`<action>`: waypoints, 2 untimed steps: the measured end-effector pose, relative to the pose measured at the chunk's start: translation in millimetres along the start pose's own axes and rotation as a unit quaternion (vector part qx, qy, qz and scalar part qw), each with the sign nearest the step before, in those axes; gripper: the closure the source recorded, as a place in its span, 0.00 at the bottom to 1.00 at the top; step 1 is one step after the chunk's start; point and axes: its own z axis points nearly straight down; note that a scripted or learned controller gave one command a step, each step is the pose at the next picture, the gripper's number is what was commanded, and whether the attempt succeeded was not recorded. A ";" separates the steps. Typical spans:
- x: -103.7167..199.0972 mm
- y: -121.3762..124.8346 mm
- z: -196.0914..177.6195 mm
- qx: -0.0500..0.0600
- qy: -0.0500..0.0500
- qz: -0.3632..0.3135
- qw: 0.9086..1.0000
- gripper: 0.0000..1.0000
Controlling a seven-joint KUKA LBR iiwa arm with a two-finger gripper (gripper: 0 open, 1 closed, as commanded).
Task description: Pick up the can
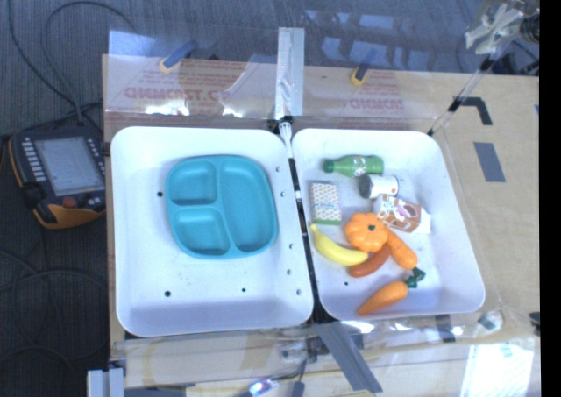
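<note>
The can (379,186) is small and white with a dark end, and it lies on its side in the upper middle of the right bin (456,211). It rests just below a green bottle (352,165) and above a crinkled snack packet (403,214). My gripper (496,25) hangs at the far top right, beyond the bench's back corner, well away from the can and outside both bins. It is pale and blurred, and nothing is seen in it.
The right bin also holds a patterned box (325,202), an orange pumpkin (365,231), a banana (336,249), two carrots (384,297) and a red sausage-like piece (368,264). A blue divided plate (219,205) lies in the left bin (140,281). A pendant (57,178) sits on the floor at left.
</note>
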 end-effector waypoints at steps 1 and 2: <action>0.9 0.1 -8.6 0.000 -0.002 -0.001 1.000 1.00; 1.9 0.2 -17.1 0.001 -0.003 -0.001 1.000 1.00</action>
